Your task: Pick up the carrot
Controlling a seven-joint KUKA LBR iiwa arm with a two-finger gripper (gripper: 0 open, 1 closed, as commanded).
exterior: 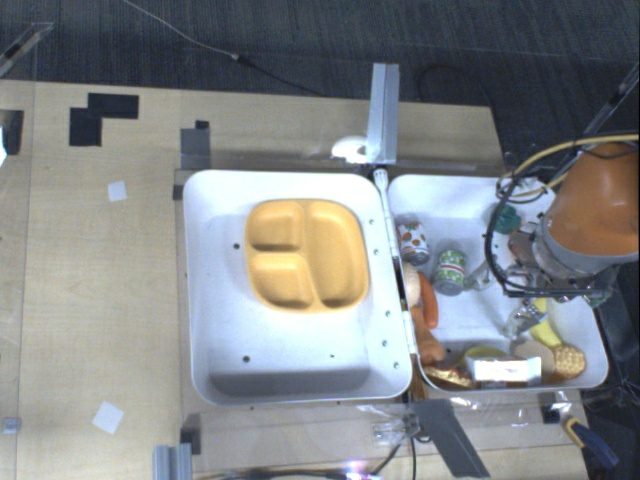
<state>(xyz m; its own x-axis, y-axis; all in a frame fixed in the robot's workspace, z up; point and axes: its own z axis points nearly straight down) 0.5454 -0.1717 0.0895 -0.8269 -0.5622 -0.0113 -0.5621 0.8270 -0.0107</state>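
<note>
The arm (pixel 598 208) reaches in from the right, its orange band uppermost, wrist pointing straight down; the gripper (pixel 524 320) hangs low beneath it.

A pale wooden bench (pixel 90 298) is carrying two white bins side by side, their inner rims touching; the left bin (pixel 215 358) is sitting near the bench's middle; the right bin (pixel 450 193) is lying against it toward the right edge; black patches (pixel 100 116) are showing on the bench at upper left; two small pale squares are lying on the bare wood, one (pixel 118 191) left of the bins, one (pixel 107 417) near the lower edge; a grey metal post (pixel 383 108) is standing behind the seam between the bins; grey brackets (pixel 195 146) are sitting by the left bin's corners; a dark floor is lying beyond the bench's far edge.
</note>
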